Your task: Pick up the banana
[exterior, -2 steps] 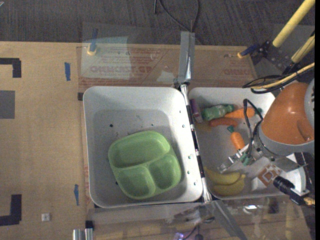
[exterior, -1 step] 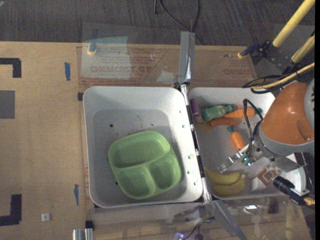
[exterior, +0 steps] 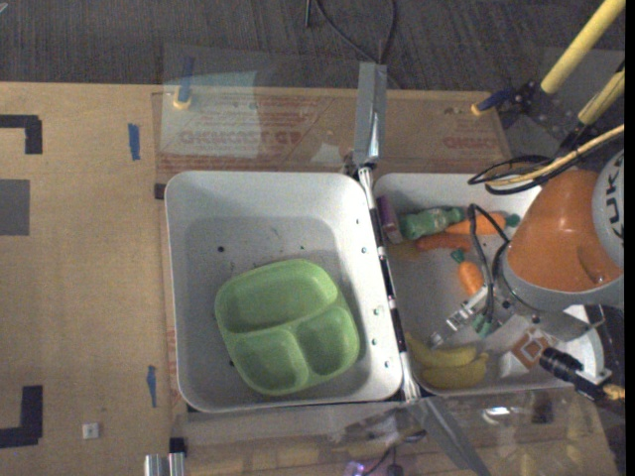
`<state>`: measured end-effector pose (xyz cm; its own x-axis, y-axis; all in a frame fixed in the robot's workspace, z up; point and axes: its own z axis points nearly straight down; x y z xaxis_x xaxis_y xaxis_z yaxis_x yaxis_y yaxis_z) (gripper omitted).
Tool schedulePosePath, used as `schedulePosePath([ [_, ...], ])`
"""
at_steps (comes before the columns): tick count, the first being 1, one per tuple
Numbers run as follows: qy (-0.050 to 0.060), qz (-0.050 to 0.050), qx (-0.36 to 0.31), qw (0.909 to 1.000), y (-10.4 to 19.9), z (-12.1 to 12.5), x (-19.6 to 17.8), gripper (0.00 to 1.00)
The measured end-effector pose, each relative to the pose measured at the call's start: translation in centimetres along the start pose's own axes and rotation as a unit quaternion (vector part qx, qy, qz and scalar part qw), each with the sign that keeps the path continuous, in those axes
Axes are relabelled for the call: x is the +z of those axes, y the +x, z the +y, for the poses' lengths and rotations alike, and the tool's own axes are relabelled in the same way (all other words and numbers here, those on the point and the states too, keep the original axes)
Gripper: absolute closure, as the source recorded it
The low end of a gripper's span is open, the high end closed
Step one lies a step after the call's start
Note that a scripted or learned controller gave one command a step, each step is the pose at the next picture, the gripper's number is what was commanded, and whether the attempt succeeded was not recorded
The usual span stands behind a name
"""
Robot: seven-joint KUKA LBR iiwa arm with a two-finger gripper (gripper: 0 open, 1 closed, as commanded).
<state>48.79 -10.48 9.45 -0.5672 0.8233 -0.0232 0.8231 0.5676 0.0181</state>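
The banana (exterior: pixel 451 360) lies on its side in the right bin (exterior: pixel 397 266), in the near corner against the wall shared with the left bin, curving along the front edge. The gripper (exterior: pixel 483 322) hangs just above and behind its far end; whether it is released or clenched I cannot tell from here. Further back from the banana sit a carrot (exterior: pixel 469 277) and a green bottle (exterior: pixel 430 222). The banana looks light, smooth and somewhat slippery, probably stiff enough to lift whole. I'd take it across the thick middle, squeezing gently.
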Motion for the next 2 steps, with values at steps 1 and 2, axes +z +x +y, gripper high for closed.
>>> schedulePosePath([
  [1,0.0,0.001,0.0,1.0,0.1,0.0,0.0,0.0],
  [2,0.007,0.011,-0.076,0.9971,0.8,-0.3,-3.0,0.0],
])
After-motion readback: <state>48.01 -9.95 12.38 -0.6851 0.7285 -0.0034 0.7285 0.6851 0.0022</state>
